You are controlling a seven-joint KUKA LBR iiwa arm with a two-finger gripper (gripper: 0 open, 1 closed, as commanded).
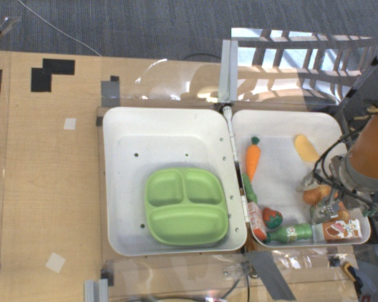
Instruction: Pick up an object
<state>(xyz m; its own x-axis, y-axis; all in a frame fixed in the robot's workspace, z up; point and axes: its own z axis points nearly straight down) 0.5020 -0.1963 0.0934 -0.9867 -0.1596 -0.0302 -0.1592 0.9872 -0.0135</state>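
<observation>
Camera view, left bin: shallow white plastic left bin (123, 168) bears a lime-green divided plastic plate (186, 206), lying flat toward the near edge; nothing there is near the arm.
Divider: a slim red-and-white tube-like item (252, 214) lies along the wall between the bins, probably having slid there.
Right bin: shallow white plastic right bin (274, 145) holds an orange toy carrot with green top (252, 158), a red toy strawberry (272, 218), a green plastic bottle (292, 233) and an orange-and-white small carton (342, 229), crowded along the near wall; a yellow oblong toy (306, 148) lies apart, farther back.
Likely target: a brown rounded toy (314, 195) lies just beside the pincer, on its left.
Pincer: the two-finger gripper (327, 201) hangs low over the bin's right near corner, under the orange-banded wrist; cables blur it, so I cannot tell how it is set.
</observation>
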